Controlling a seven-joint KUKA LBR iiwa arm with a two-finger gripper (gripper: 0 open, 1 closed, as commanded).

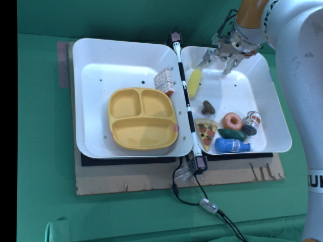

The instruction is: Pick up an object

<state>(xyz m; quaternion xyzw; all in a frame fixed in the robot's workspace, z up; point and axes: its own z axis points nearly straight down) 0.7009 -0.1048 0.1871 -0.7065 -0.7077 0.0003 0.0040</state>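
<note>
My gripper (216,66) hovers over the far part of the right bin (262,84), its two fingers spread open with nothing between them. Just left of and below it, a yellow banana (194,82) lies against the bin's left wall. Farther toward the front sit a small brown piece (208,106), a pizza slice (206,132), a donut (232,120), a small can (252,121), a green pepper-like item (232,133) and a blue bottle (231,145).
The left bin (91,59) holds a yellow divided plate (143,118) and a small red-and-white box (164,81) near the divider. A black-and-white bar (184,95) runs between the bins. Cables trail off the front edge.
</note>
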